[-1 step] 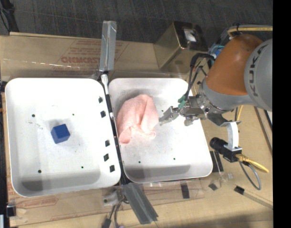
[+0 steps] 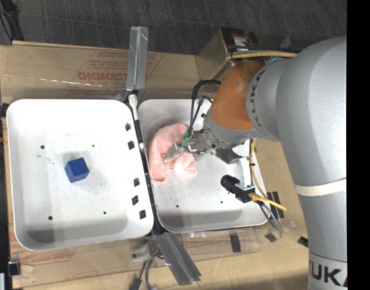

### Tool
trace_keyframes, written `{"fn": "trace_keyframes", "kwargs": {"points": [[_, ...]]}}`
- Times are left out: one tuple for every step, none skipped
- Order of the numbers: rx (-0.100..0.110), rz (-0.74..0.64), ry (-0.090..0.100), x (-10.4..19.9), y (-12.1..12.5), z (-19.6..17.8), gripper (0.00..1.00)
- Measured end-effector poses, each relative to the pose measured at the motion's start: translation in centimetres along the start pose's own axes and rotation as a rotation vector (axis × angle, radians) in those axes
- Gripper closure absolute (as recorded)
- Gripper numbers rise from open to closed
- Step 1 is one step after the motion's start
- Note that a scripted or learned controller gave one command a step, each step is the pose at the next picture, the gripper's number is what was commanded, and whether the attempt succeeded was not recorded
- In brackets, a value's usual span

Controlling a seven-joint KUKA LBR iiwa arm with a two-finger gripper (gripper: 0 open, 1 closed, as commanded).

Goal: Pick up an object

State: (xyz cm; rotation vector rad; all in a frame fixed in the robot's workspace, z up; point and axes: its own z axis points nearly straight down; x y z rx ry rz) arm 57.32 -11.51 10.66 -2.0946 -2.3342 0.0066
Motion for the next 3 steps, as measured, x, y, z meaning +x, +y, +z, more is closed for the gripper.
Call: {"fn": "trace_keyframes", "kwargs": {"points": [[-0.002,-0.025,0.000,0.4,-0.3,1.5,0.00],[0.000,-0.030,0.000,0.4,-0.3,0.5,1.00],[-0.003,0.062,-0.001,8.0,1.2,-8.5,1.00]]}}
